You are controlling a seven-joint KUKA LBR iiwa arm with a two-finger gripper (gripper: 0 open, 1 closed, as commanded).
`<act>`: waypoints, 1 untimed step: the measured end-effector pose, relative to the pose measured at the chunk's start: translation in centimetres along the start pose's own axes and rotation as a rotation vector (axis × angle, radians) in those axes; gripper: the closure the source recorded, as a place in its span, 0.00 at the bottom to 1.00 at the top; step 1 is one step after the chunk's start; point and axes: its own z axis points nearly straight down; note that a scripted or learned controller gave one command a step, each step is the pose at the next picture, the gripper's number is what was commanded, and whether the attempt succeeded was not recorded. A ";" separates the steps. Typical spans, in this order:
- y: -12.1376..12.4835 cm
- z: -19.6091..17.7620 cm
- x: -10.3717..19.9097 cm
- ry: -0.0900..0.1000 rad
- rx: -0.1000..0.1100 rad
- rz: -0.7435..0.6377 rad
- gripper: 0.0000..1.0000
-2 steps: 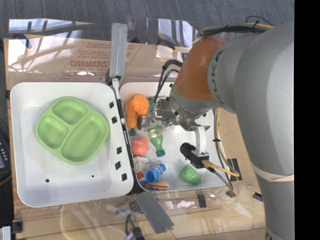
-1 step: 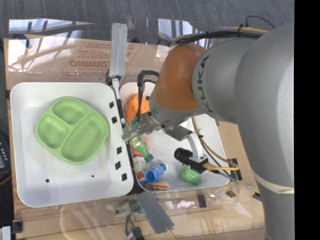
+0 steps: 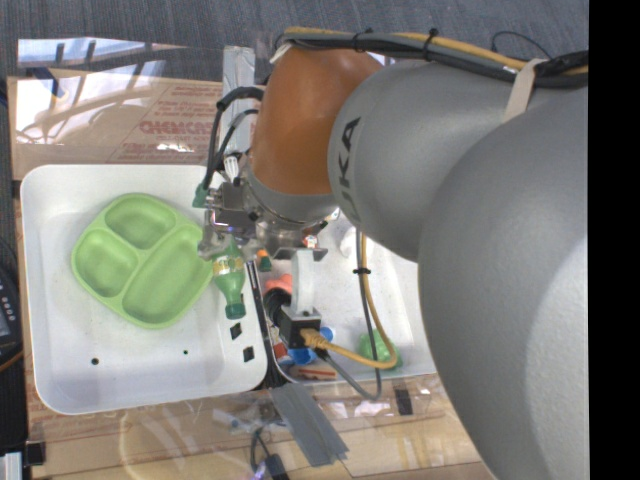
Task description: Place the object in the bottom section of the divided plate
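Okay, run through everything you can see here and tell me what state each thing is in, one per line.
Divided plate: lying flat in the left bin, all three sections bare.
Green bottle: hanging neck-up beneath the gripper, at the plate's right edge.
Gripper: over the ridge between the bins; grip on the bottle can't be confirmed.
Left bin: holds the plate.
Right bin: holds small items, largely hidden by the arm.

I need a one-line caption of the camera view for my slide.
KUKA arm's gripper carries a green bottle beside the divided plate in the left bin.
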 end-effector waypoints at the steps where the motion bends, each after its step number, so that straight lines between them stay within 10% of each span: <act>1: 3.0 -4.8 7.2 -0.001 -0.001 0.350 1.00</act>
